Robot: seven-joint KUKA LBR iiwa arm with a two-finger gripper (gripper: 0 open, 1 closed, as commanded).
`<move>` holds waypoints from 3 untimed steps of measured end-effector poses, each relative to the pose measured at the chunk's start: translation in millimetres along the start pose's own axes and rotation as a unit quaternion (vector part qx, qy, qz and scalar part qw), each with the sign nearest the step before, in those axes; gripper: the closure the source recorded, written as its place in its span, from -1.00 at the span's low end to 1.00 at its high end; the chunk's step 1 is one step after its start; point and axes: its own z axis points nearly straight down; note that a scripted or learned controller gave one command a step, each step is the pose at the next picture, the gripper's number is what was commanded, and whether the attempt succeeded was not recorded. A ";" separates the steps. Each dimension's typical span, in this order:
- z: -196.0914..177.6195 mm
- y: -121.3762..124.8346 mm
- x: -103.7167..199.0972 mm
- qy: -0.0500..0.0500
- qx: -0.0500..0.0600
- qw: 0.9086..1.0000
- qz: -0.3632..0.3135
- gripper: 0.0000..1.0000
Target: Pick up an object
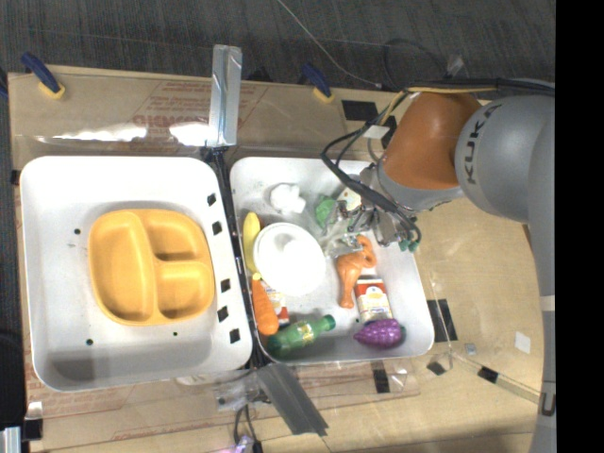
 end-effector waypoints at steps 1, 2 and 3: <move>-132.4 17.5 -65.1 -0.005 0.001 0.999 0.036 1.00; -177.9 26.4 -63.7 0.000 0.000 0.996 0.091 1.00; -180.5 35.4 -60.2 0.003 -0.001 0.999 0.046 1.00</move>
